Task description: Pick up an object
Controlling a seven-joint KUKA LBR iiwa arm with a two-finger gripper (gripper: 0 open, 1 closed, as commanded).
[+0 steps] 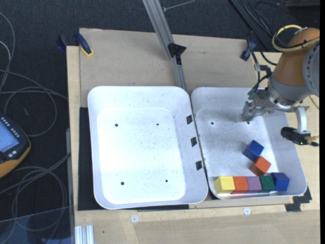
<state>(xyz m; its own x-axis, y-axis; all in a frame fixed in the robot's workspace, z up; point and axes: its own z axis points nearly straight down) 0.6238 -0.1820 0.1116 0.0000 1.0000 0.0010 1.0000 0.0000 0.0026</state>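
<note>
Grey steel, the hand (pixel 250 112) hangs over the far part of the right bin (pixel 223 101); its grip cannot be made out. Coloured blocks (pixel 251 183) line the bin's near wall, a blue block (pixel 253 149) and an orange one (pixel 262 165) just beyond.

6 coloured blocks (pixel 252 177), right bin's near corner

A grey arm (pixel 299 80) with a rounded orange band above the wrist. A yellow cable loops over the orange section; thin dark and green wires run down its side. The wrist narrows to a small grey metal pincer (pixel 249 113) with slender fingers.
</note>
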